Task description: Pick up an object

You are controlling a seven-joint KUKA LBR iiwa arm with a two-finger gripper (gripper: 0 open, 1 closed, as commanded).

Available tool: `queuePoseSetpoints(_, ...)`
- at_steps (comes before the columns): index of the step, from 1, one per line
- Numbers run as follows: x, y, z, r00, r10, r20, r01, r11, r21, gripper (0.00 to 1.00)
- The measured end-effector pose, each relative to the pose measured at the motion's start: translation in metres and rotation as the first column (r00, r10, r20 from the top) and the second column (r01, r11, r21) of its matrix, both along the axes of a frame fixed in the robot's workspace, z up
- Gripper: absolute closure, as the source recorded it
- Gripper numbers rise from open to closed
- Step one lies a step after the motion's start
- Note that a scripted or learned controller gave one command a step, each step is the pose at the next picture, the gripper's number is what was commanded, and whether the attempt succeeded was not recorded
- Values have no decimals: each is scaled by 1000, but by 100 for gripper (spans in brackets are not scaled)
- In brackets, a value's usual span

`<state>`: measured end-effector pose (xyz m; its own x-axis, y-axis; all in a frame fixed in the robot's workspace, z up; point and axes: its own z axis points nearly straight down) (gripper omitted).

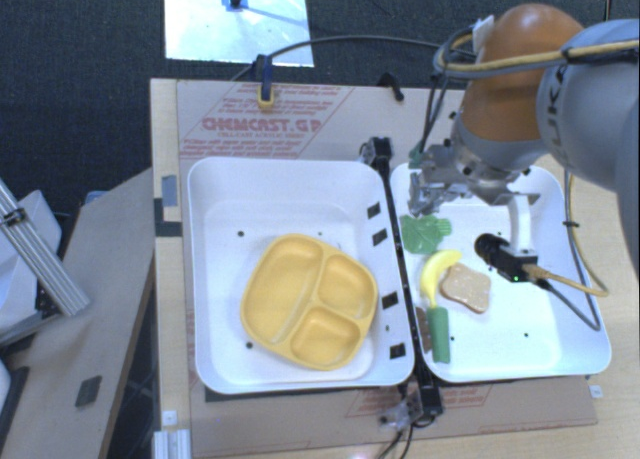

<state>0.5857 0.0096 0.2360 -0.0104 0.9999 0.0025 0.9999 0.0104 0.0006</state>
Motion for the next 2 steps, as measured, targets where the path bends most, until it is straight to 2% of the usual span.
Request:
queuePoseSetpoints(1,-16,47,-12,1000,-2,-1,2,1000,-1,100)
queuePoseSetpoints(2,-28,94,-9,1000,0,0,0,1000,0,100)
